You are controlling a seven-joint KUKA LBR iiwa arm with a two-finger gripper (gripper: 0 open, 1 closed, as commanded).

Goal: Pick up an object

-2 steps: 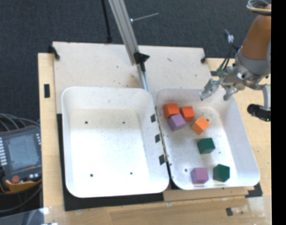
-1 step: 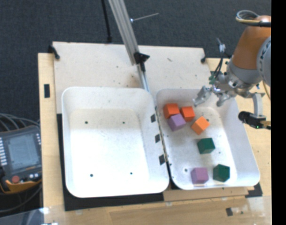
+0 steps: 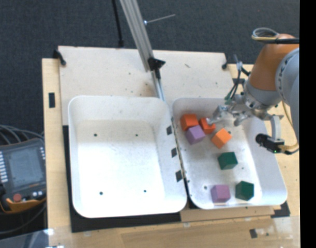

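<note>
Over the right bin (image 3: pixel 271 187), gripper (image 3: pixel 215 120) low beside small orange block (image 3: pixel 207 125), jaw state cannot be told, purple block (image 3: pixel 195 134) adjacent, green blocks nearer front.

A pale wooden table (image 3: pixel 51 138) is sitting on dark carpet (image 3: pixel 54 14). Two shallow white bins are lying side by side on it, touching along their inner edges: the left bin (image 3: pixel 75 112) and the right bin (image 3: pixel 274 182). A slanted aluminium rail (image 3: pixel 137 27) is rising from behind the bins toward the top of the view, with a black bracket (image 3: pixel 155 64) clamped near its lower end. At the far left, beside the table, a grey control pendant (image 3: pixel 20 167) is resting with dark cables (image 3: pixel 8 133) trailing above it.
</note>
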